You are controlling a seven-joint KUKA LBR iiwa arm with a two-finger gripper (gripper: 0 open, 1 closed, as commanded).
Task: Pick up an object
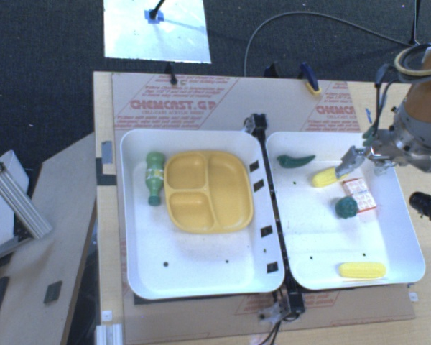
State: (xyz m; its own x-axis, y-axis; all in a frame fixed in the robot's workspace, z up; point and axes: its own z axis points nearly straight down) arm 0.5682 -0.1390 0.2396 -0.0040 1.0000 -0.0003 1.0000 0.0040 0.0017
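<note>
Camera view shows the pincer (347,163) low over the right bin (409,246), its tip at the small yellow piece (324,177), though whether it is spread, pressed together or pinching that piece cannot be told. Near that piece lie a dark green pepper (295,161), a red-and-white packet (358,195), a teal round thing (346,207) touching the packet, and a yellow corn cob (362,269) by the near rim. In the left bin (140,264) on the table (72,192), a green bottle (154,177) lies just beside a yellow divided plate (208,192).
</note>
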